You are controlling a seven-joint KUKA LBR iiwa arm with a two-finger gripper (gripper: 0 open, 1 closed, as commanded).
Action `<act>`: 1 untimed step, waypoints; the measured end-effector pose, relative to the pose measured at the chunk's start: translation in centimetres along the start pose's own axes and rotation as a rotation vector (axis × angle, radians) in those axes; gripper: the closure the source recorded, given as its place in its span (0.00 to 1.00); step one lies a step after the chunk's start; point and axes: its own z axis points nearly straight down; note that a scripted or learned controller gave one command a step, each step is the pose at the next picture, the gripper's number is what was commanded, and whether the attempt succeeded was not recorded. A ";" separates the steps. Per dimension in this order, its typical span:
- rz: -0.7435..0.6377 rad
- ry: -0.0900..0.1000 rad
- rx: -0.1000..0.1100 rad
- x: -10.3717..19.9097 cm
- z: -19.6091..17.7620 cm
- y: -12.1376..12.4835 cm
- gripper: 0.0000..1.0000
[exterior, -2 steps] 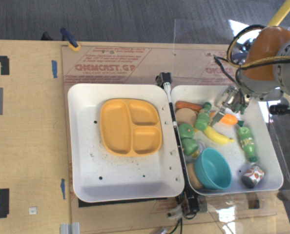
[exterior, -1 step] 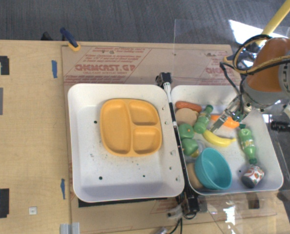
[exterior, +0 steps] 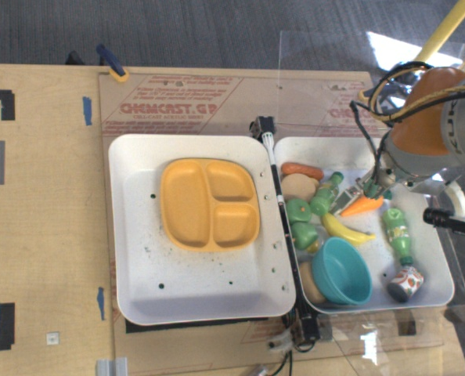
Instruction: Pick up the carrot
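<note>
You can't make out the jaws where the gripper [exterior: 371, 188] meets the carrot [exterior: 362, 205]; they're too small and cluttered. The arm [exterior: 432, 124] runs off the right edge, and the teal bowl [exterior: 342, 270] hides part of a tan item beneath it.

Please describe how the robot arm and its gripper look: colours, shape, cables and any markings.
The arm is grey and rounded, with a wide orange band above the wrist. Black and yellow cables loop loosely beside the band. The gripper is a small metallic grey piece, too small here to read its shape in detail. A black part sticks out lower down. I can make out no markings.
</note>
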 end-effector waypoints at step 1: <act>0.284 0.000 -0.002 0.5 -0.1 -5.4 0.00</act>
